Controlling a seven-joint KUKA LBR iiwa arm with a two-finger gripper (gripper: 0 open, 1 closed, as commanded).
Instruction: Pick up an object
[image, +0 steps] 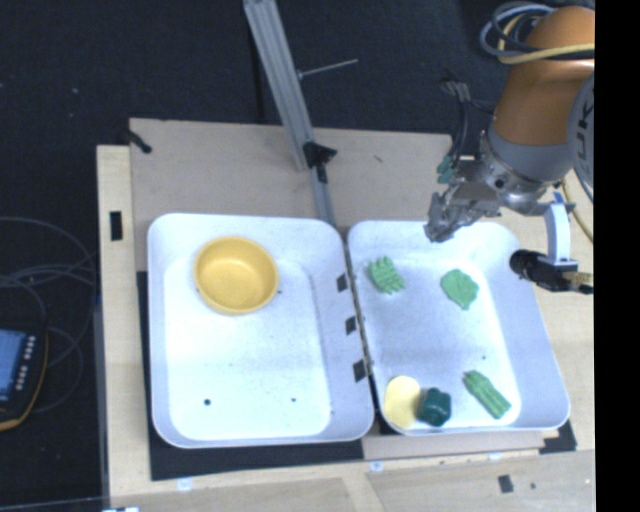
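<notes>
The pincer (440, 228) hangs over the far rim of the right bin (520, 330), nothing visibly between its tips; whether it is spread, I cannot tell. In that bin lie three green pieces (460, 288), a pale yellow disc (400, 398) touching a dark green block (435, 407). A yellow bowl (236, 274) sits in the left bin (250, 400)
</notes>
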